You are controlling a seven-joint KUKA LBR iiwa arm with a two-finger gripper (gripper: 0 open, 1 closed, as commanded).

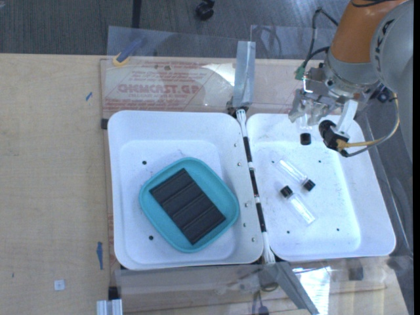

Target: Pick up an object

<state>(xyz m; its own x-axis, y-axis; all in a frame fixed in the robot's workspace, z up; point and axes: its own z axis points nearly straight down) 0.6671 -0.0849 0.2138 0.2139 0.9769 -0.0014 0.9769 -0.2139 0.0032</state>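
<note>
Hovering over the right bin (367, 238), the end effector (308, 120) has an indiscernible grip; no readable labels.

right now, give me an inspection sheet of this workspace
surface: wooden bench bearing a left white bin and a right white bin side by side
job's things: teal tray with dark inserts in the left bin; two clear vials with black caps in the right bin
clutter: clear plastic sheet with red lettering behind the bins
pincer: pincer above the right bin's far edge; nothing seen between its fingers
cables: yellow and black cables by the wrist
surroundings: grey floor, chair wheels beyond the bench
</note>
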